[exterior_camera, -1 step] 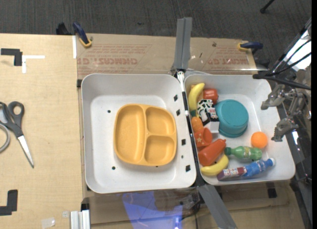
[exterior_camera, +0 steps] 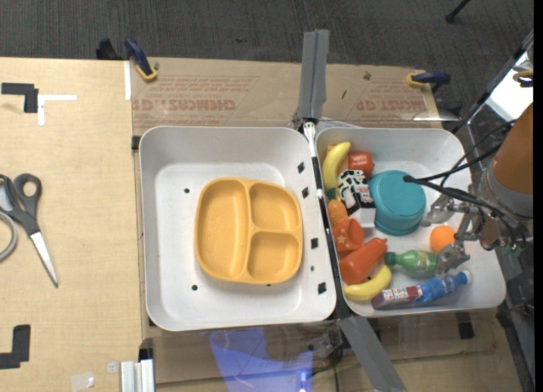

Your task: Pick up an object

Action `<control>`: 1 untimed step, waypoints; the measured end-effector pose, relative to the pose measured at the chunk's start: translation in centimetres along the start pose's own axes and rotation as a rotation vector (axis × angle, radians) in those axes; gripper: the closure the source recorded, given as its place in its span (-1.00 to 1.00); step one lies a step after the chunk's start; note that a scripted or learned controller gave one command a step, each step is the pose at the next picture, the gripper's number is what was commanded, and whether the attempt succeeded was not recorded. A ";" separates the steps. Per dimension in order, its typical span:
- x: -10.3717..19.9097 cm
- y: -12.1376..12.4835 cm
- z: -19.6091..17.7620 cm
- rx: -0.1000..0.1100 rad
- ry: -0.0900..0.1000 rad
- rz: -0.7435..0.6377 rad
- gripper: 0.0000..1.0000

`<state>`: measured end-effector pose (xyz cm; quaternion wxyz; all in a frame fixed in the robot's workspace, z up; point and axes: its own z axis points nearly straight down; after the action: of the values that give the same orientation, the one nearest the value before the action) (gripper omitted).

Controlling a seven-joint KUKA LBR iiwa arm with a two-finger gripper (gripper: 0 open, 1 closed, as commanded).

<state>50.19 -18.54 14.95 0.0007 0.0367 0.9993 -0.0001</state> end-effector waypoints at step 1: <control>0.5 5.0 5.7 0.000 0.000 0.171 -1.00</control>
<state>50.09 -13.57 9.24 0.0008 0.1218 0.9926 0.0001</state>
